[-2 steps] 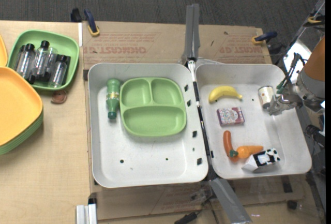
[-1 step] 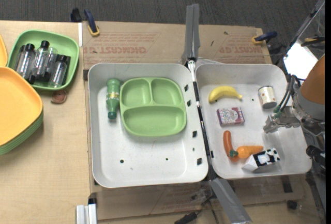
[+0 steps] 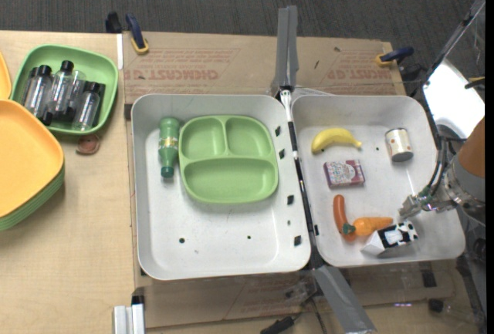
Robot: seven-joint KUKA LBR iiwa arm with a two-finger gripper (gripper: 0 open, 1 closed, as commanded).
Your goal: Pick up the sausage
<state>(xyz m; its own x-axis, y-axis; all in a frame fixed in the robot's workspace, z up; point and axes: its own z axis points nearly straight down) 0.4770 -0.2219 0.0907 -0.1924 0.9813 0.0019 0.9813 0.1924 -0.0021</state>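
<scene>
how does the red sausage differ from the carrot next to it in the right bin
The slim red sausage is darker than the orange toy carrot. The sausage lies roughly lengthwise up the right white bin; the carrot lies across it, pointing right. The carrot is thicker and tapers, with a green end; the sausage keeps an even width. Both are small, elongated toy foods, meeting near the sausage's lower end.

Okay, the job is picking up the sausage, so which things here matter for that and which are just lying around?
For the job:
sausage, in the right bin
gripper

Just lying about:
banana
carrot
metal can
card box
black-and-white object
green divided plate
green bottle
</scene>
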